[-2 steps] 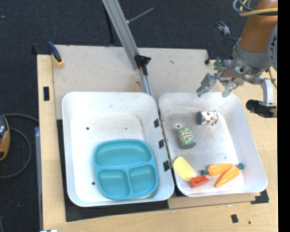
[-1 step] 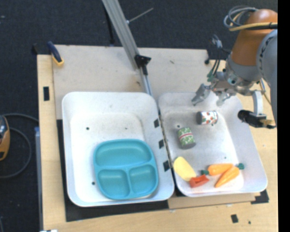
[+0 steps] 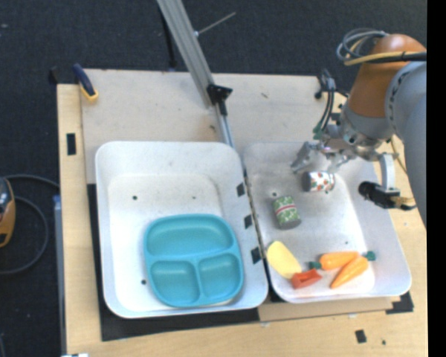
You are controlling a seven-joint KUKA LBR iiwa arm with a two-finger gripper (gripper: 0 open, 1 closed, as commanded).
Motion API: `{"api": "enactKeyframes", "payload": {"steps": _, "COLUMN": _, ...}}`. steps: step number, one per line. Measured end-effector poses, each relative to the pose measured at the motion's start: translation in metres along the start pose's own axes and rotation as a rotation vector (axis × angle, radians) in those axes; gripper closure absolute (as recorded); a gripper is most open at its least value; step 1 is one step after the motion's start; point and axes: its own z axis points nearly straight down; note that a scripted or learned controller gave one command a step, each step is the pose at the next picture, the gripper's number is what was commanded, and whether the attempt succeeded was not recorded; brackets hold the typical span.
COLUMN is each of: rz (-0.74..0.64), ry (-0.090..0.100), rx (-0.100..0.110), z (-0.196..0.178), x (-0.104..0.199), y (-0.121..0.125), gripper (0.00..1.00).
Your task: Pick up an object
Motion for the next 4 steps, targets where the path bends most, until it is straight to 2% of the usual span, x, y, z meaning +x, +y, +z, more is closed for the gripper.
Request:
{"api": "enactKeyframes", "payload": {"steps": 1, "rz": 0.0, "ry": 0.0, "rx": -0.001, "z": 0.049, "x": -0.001, "y": 0.0, "gripper": 0.0}}
{"api": "enactKeyframes", "payload": {"steps": 2, "rz": 0.0, "ry": -0.002, "rx": -0.008, "z": 0.034, "x": -0.002, "y": 0.002, "gripper": 1.0}}
{"api": "enactKeyframes", "payload": {"steps": 3, "rz": 0.002, "ry": 0.001, "rx": -0.008, "z": -0.03, "x": -0.002, "y": -0.001, "gripper": 1.0}}
{"api": "enactKeyframes", "payload": {"steps": 4, "rz": -0.001, "ry": 0.0, "rx": -0.009, "z": -0.068, "x": -0.004, "y": 0.0, "gripper": 1.0}}
